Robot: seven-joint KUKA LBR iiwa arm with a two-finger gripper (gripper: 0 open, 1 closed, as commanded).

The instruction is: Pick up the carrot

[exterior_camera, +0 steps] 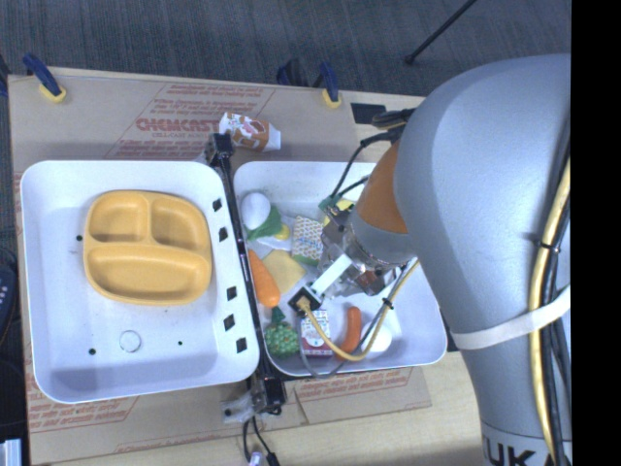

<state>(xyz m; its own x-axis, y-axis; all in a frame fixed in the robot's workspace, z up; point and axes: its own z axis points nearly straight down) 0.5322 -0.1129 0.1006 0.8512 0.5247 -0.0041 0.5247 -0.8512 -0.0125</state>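
counter: flat brown printed cardboard sheet (175, 115) | on it: two shallow white plastic bins, left (44, 289), right (422, 333), touching mid-frame | small packet (247, 132) top centre

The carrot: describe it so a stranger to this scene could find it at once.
Find the right-hand white bin, the one crowded with toy food. Along its left wall, just below a white egg, lies the carrot: a slim orange cone. A shorter orange-red piece lies further right, near the gripper.
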